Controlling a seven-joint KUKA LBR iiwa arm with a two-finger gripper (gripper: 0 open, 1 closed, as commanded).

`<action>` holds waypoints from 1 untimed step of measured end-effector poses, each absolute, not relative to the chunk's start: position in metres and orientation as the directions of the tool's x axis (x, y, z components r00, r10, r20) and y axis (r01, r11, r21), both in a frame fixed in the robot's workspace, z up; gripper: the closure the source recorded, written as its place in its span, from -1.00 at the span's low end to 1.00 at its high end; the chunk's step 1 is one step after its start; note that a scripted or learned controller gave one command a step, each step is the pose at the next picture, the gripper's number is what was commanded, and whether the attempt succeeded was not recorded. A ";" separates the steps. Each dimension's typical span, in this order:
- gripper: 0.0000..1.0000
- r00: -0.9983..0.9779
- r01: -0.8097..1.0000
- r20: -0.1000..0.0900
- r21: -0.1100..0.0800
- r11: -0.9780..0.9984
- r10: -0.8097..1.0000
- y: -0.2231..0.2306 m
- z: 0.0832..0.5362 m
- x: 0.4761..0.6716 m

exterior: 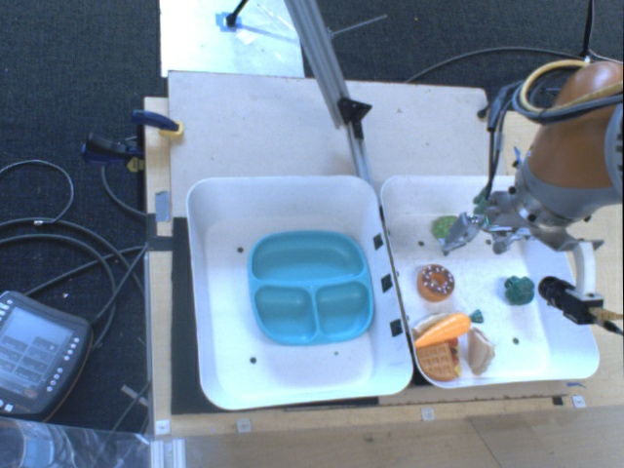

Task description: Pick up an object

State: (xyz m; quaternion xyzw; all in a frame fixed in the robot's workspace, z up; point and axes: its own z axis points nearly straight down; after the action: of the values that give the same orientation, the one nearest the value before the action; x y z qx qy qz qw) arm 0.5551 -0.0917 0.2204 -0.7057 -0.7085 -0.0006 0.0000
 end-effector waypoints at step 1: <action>-1.00 -0.002 1.000 0.001 0.001 0.002 1.000 -0.092 0.221 0.555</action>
State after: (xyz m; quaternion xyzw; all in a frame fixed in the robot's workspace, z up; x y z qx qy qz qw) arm 0.5552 -0.0918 0.2206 -0.7063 -0.7079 -0.0008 -0.0002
